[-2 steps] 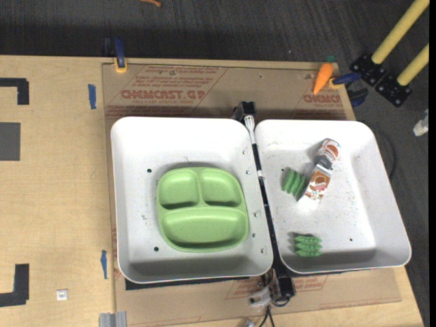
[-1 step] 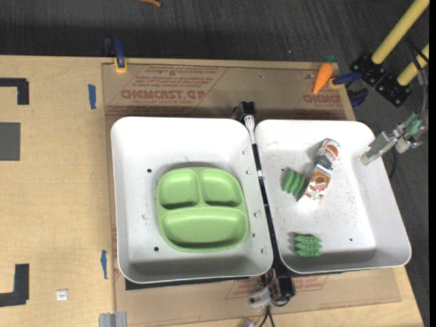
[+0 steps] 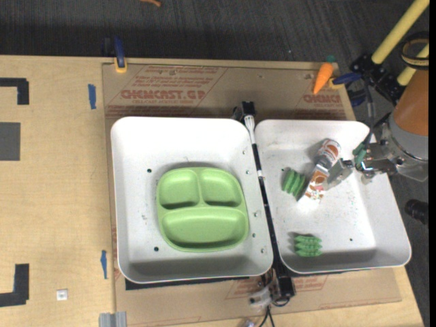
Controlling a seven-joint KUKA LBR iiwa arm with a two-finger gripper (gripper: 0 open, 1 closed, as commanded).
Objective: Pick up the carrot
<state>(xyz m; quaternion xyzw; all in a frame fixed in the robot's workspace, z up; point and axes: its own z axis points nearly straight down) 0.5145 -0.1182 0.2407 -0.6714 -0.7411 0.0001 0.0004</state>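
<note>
Camera view: looking down at a slant on a tan counter (image 3: 54,182) carrying black and blue tape marks, with a printed cardboard sheet (image 3: 170,87) lying under the bins and a dark carpeted floor (image 3: 238,19) running along the top of the frame.

Counting two white bins, the left bin (image 3: 122,182) at lower centre and the right bin (image 3: 361,216) touching it on the right. Counting one green plate (image 3: 201,207) with three compartments, sitting in the left bin. Counting two green ridged pieces in the right bin, one (image 3: 294,182) near its middle and one (image 3: 306,245) by its lower edge. Counting one can (image 3: 328,151) and one red-and-white packet (image 3: 317,182) beside the upper piece.

Finding the carrot (image 3: 323,75) outside both bins, lying on the cardboard in the upper right of the frame, just above the right bin's top edge and next to a blue clamp (image 3: 345,79).

Reaching in from the right edge with the arm (image 3: 415,107), orange band showing, wrist hanging low over the right bin. Holding the tool (image 3: 349,167) right beside the can and packet, well apart from the carrot; not managing to tell whether open or closed.
</note>
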